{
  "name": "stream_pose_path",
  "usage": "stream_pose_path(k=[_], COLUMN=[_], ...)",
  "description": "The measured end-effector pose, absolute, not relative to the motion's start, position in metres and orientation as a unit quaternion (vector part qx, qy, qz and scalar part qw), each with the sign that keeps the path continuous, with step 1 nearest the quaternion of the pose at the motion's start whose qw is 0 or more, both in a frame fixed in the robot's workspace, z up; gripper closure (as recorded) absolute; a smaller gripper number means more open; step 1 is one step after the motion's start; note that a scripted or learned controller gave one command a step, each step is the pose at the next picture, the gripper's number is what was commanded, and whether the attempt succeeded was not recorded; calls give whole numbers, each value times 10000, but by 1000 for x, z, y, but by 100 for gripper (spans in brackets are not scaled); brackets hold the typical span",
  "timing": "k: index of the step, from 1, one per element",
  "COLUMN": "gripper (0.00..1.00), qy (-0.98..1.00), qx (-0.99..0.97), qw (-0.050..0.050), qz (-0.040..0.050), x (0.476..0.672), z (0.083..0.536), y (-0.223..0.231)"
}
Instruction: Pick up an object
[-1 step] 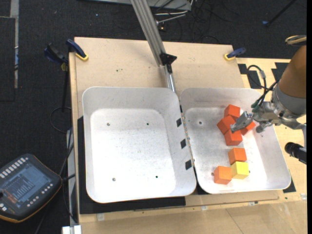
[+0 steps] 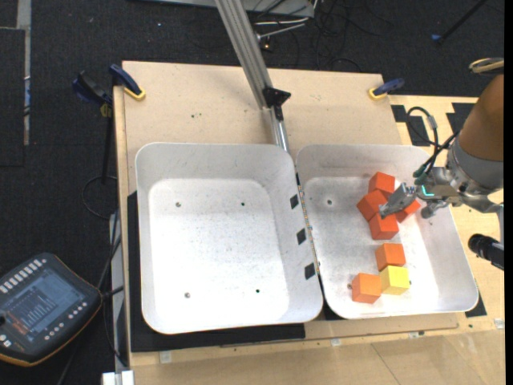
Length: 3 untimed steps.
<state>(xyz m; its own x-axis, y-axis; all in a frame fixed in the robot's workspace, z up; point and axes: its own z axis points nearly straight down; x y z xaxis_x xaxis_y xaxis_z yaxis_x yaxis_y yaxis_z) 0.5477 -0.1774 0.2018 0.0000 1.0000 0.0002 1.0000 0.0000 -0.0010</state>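
Note:
Several orange blocks lie in the right bin (image 2: 337, 191). A cluster of them (image 2: 378, 205) sits near the bin's middle right. Lower down lie another orange block (image 2: 390, 255), a yellow block (image 2: 396, 280) and an orange block (image 2: 365, 287). My gripper (image 2: 405, 203) reaches in from the right and hangs low at the right side of the upper cluster, its grey fingers (image 2: 394, 205) over one of the orange blocks. Whether a block sits between them is hidden.
The left bin (image 2: 212, 231) stands beside the right one. A metal pole (image 2: 248, 46) slants in from the top to the bins' shared edge. Clamps (image 2: 128, 83) sit at the board's back corners. A pendant (image 2: 40, 303) lies at the lower left.

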Motion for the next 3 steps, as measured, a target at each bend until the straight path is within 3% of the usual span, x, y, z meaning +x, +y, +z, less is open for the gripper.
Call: stream_pose_path(k=[2, 3], gripper=[0, 100], qy=[-7070, -7069], qx=[-7072, -7073], qw=[1, -11], qz=[6, -5], x=[540, 540], z=[93, 105], y=[-179, -180])
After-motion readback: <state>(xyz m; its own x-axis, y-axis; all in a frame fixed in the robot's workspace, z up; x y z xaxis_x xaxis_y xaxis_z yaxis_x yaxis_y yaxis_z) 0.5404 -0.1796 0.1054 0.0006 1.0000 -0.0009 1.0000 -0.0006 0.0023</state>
